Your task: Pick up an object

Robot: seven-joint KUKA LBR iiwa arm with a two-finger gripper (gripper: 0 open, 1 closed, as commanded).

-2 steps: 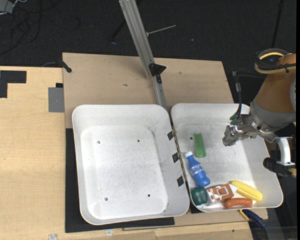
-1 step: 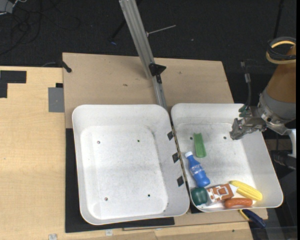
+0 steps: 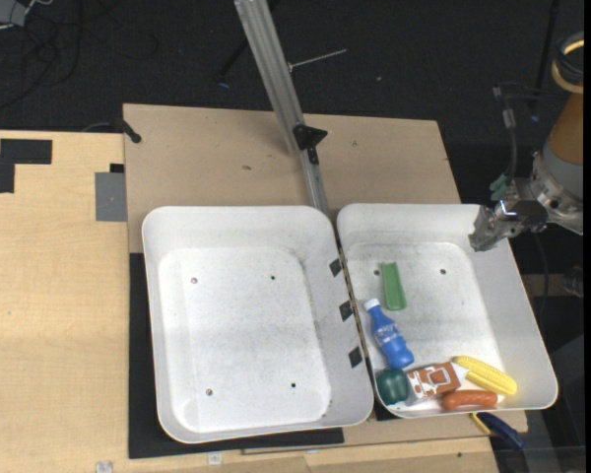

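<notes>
The right bin (image 3: 492,294) holds several small objects. A green block (image 3: 391,286) lies near its middle, and below it a blue bottle (image 3: 388,335) lies along the left wall. At the front edge sit a dark green piece (image 3: 393,386), an orange and white packet (image 3: 434,377), a yellow corn cob (image 3: 486,373) and a red sausage (image 3: 470,399). My gripper (image 3: 492,227) hangs over the bin's far right corner, well apart from all of them. Nothing shows between its fingers.
The left bin (image 3: 177,264) stands beside the right one, joined by black clips (image 3: 343,309). A slanted metal rail (image 3: 279,87) rises behind the bins. A light wooden table (image 3: 39,294) lies to the left.
</notes>
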